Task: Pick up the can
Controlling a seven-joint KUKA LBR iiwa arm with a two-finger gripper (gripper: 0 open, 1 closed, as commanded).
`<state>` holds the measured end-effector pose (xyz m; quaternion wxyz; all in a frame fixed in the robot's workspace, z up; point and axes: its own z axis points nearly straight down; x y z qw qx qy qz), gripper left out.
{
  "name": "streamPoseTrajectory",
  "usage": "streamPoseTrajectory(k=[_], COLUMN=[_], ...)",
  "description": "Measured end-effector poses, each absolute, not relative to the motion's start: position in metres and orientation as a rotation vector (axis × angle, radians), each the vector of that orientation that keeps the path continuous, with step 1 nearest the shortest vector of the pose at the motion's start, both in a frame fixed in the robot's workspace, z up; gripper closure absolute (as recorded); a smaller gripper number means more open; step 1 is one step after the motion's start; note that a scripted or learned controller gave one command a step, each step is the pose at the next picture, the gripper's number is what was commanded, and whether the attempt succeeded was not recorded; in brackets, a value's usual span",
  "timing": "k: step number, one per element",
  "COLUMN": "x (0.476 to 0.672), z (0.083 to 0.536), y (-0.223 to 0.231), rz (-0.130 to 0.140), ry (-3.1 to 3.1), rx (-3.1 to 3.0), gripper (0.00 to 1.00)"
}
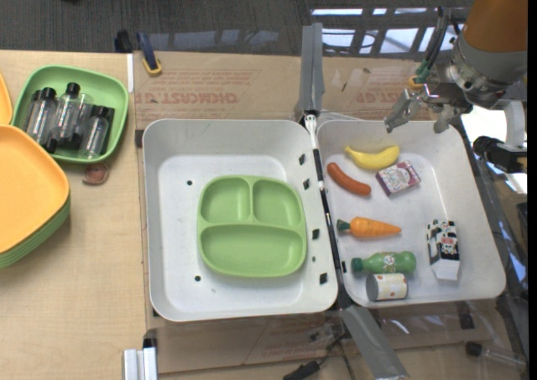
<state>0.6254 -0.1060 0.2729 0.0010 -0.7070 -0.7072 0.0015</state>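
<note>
My claw (pixel 422 114) spread, holding nothing, above right bin's (pixel 485 202) far edge. Can (pixel 387 287) on side at near edge, well apart, beside green bottle (pixel 384 263).

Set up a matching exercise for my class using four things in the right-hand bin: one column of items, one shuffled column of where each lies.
Items
1. banana
2. can
3. milk carton
4. carrot

Places
A. near corner of the right bin, just below the green bottle
B. middle of the bin, below the sausage
C. far end, nearest the gripper
D. by the bin's right wall, towards the near end

Pairs: 1-C, 2-A, 3-D, 4-B
</note>
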Motion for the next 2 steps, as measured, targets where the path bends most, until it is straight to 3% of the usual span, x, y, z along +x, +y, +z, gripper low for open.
streamPoseTrajectory(k=[1, 2], x=[0.626, 0.659], z=[0.281, 0.191], y=[-0.107, -0.055], rz=[0.007, 0.003], ry=[-2.221, -2.404], rx=[-2.218, -2.020], gripper=[1.00, 1.00])
